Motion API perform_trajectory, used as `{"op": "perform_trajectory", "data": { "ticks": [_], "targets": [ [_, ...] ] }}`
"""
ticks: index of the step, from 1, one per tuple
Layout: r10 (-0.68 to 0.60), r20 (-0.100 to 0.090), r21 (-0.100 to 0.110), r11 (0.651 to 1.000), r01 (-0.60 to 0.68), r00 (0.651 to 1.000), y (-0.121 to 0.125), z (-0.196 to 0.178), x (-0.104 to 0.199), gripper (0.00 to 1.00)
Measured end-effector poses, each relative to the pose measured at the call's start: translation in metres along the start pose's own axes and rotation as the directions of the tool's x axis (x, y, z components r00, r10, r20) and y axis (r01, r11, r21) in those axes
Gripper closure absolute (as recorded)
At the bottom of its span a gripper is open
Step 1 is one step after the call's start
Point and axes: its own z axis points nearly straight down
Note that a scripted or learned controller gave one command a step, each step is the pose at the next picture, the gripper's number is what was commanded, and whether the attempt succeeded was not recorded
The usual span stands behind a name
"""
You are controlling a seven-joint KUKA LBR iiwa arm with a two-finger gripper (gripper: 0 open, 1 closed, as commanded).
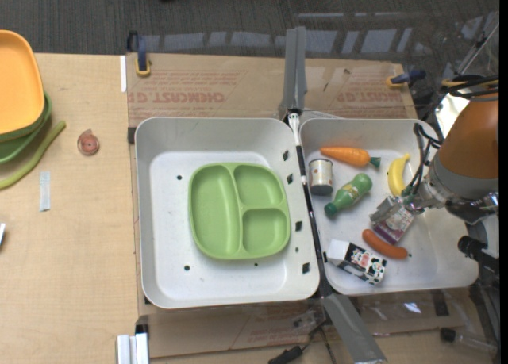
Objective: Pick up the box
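Scanning from the frame's left, the green divided plate (238, 210) fills the left bin (151, 220); the box (359, 261) lies at the lower middle of the right bin (444, 275), touching the sausage (384, 244); my gripper (394, 216) hangs up-right of it, spread or pressed together I cannot tell; I may snag the sausage instead.

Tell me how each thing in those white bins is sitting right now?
Green plate: flat, left bin.
Carrot: lying down.
Can: upright.
Green bottle: on its side.
Banana: lying by the arm.
Sausage: lying down.
Box: lying near front wall, untouched.
Claw: low over the right bin.
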Motion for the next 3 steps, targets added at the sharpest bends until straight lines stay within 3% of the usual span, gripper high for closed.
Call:
{"op": "perform_trajectory", "data": {
  "ticks": [1,2,3],
  "targets": [
    [0.003,0.001,-0.001,1.000,-0.003,1.000,0.000,-0.009,-0.001,1.00],
    [0.082,0.002,-0.004,0.997,-0.082,0.997,-0.021,-0.001,0.011,1.00],
    [-0.097,0.002,-0.002,0.995,0.097,0.995,-0.025,-0.001,-0.011,1.00]
  ]
}}
